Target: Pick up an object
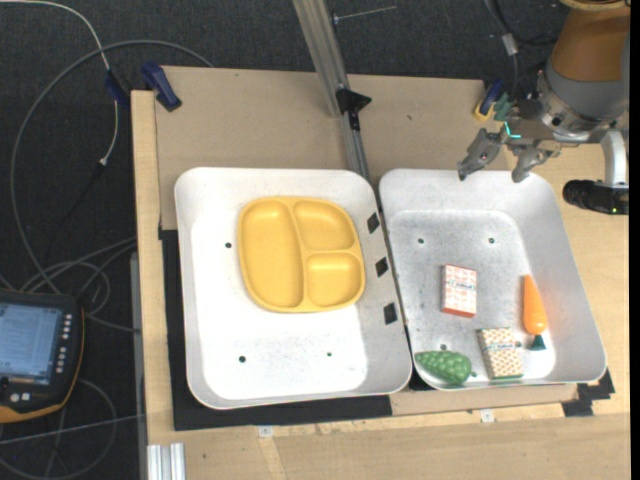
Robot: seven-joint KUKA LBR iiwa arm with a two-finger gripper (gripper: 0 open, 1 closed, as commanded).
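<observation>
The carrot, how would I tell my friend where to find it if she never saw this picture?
Tell her to look at the two white bins and choose the right bin, the one without the yellow plate. The carrot lies by that bin's right wall. It is the only long orange thing there; its neighbours are two little boxes and a green lump.

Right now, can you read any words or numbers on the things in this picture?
No words can be read.
Red box: printing too blurred to read.
Green box: pattern or print too small to read.
Screen on the handheld at left: lit, but text too small to read.
</observation>
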